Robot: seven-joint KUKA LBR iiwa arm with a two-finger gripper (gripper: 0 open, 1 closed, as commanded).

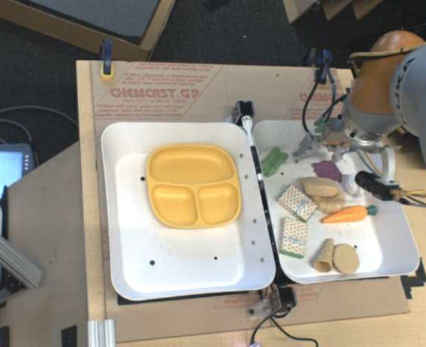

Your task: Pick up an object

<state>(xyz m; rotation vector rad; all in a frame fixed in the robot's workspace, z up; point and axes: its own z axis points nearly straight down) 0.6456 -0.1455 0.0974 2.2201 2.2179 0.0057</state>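
Pick not done yet: my gripper (pixel 341 142) hangs over the far end of the right bin (pixel 404 248), nothing visibly in it, and I can't tell if it's apart or together from this angle. Candidates all lie in that bin: purple piece (pixel 327 169) nearest me, green piece (pixel 273 160), carrot (pixel 345 214), patterned packet (pixel 296 202). Left to do, as I judge it: descend, grasp, lift.
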